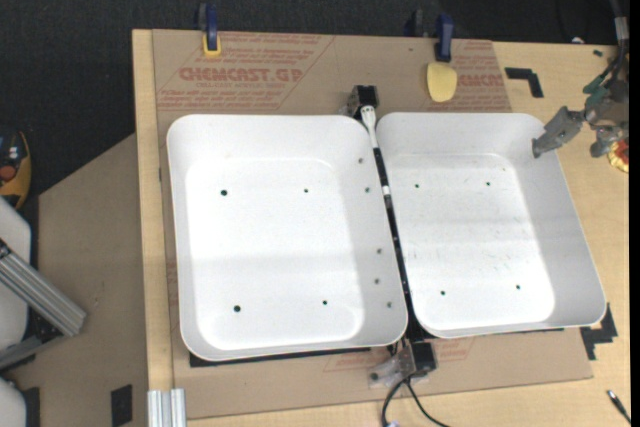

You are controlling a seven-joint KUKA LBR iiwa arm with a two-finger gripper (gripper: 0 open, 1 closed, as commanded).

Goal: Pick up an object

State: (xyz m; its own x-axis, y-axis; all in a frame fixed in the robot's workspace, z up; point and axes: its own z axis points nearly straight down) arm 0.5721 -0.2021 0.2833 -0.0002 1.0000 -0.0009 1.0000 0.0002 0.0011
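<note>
Two white bins [290, 335] below; end effector [560, 128] over right rim, grip state unclear.

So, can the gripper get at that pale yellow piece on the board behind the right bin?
Probably yes: the yellow piece lies uncovered on the board, and the gripper sits by the right bin's far corner. The blue clamp just behind may crowd it.
</note>
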